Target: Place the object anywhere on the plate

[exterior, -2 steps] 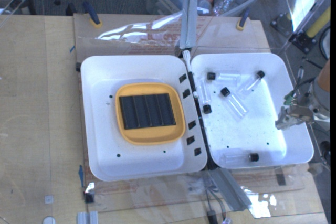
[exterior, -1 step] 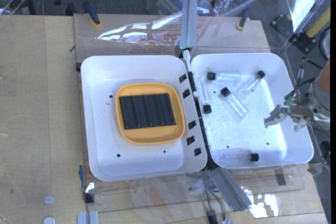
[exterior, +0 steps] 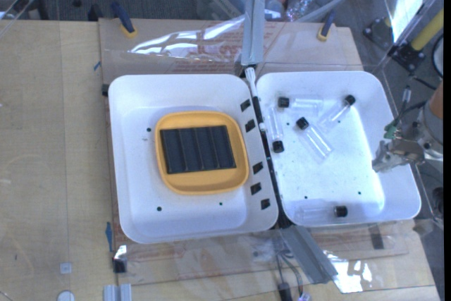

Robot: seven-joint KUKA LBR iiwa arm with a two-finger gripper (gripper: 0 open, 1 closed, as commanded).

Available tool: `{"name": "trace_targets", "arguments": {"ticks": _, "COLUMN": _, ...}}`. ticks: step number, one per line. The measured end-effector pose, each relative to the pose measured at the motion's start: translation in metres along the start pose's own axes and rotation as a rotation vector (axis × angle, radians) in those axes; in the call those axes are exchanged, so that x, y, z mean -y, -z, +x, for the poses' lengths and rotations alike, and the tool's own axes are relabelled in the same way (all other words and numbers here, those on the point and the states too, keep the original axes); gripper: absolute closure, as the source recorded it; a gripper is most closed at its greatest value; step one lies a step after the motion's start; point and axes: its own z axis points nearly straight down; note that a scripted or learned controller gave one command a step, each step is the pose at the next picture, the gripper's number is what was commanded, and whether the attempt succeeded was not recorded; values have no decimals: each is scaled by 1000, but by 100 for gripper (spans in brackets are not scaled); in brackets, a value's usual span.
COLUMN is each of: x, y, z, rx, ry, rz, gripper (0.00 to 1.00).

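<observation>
Gripper (exterior: 386, 157) sat at right rim of right bin (exterior: 366, 84), low over edge; fingers' state could not be told, nothing seen between them. Clear vials (exterior: 317, 141) with black caps lay scattered in right bin. Yellow plate (exterior: 201, 183) with dark ribbed centre lay in left bin (exterior: 134, 151).

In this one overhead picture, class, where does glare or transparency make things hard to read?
Camera view: sheen streaks the plastic sheet behind the bins; the clear vials nearly vanish against the right bin, only their black caps standing out; the end effector at the right rim is soft and indistinct; the yellow plate reads crisply.
</observation>
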Motion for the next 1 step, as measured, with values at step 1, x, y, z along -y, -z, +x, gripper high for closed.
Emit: {"name": "trace_targets", "arguments": {"ticks": 1, "x": 0, "y": 0, "z": 0, "rx": 0, "ry": 0, "rz": 0, "gripper": 0}}
